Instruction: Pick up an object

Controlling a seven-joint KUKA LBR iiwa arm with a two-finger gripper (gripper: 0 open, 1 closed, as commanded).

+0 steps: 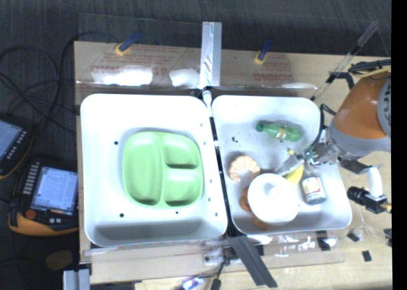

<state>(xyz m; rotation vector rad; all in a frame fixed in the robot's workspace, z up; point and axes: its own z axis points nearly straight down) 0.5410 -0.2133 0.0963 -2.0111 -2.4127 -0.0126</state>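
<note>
Tray (163,169), green, lies alone in the left bin (95,117). In the right bin (267,103), shell (243,167), bowl (273,197), bottle (279,131) and jar (312,189) crowd together. Gripper (310,155) hangs over its right edge, jaws too blurred to tell.

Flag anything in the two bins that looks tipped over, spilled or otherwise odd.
The green bottle lies on its side near the back of the right bin. The other items there crowd toward the front: a white bowl, a small can and a shell-like piece. No spill visible. The green tray sits flat in the left bin.
</note>
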